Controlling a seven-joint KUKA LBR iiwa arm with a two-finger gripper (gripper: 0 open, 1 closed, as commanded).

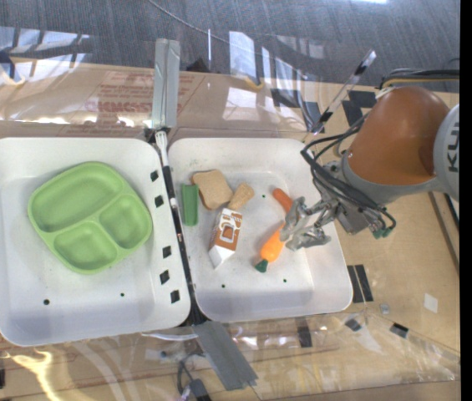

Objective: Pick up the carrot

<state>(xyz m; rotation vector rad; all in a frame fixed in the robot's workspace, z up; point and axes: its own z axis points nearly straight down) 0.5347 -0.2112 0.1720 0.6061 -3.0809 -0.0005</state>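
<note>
The carrot point(271, 248) is orange with a green stub at its lower-left end. It lies tilted on the floor of the right bin point(327, 282), right of centre. My gripper point(294, 230) reaches in from the right and hangs low over the carrot's upper right end, touching it or very close to it. The arm's orange band point(393, 136) and dark cables sit above and to the right.
In the right bin are a small red sausage point(281, 198) just above the gripper, a white-and-orange carton point(226, 236), two bread pieces point(212, 188), and a green stick point(189, 204) by the left wall. The left bin point(18, 307) holds a green divided plate point(90, 215).
</note>
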